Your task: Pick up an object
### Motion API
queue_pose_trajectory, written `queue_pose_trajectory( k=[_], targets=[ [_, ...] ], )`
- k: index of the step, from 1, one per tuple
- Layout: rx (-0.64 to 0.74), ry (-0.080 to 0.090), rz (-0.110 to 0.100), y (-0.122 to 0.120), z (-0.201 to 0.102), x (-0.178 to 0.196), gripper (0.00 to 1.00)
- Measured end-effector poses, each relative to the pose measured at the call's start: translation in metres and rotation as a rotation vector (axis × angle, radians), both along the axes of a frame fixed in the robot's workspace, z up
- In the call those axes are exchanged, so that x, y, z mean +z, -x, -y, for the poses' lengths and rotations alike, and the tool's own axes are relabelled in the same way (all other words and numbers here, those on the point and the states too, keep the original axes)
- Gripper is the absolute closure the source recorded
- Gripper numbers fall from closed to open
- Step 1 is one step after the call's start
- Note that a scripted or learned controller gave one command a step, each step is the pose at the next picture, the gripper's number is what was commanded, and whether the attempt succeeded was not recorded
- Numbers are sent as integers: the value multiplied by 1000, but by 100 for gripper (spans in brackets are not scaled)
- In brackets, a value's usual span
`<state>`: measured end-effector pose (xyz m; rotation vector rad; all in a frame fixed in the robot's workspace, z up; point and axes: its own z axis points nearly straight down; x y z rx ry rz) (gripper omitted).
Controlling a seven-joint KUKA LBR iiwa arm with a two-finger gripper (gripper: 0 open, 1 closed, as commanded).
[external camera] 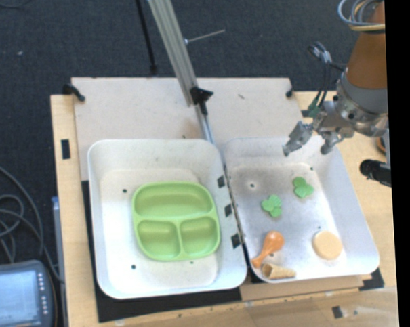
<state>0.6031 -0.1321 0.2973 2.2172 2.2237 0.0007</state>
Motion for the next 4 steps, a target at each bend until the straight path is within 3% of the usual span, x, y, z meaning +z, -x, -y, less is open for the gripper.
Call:
queue_pose_trajectory(
  k=[1, 2, 4],
  targets=[
    [-1, 0, 0, 0, 0, 0, 0],
    [-3, 1, -6, -7, 1, -60, 0],
    [-5, 0, -7, 6, -12, -177, 0]
  ],
)
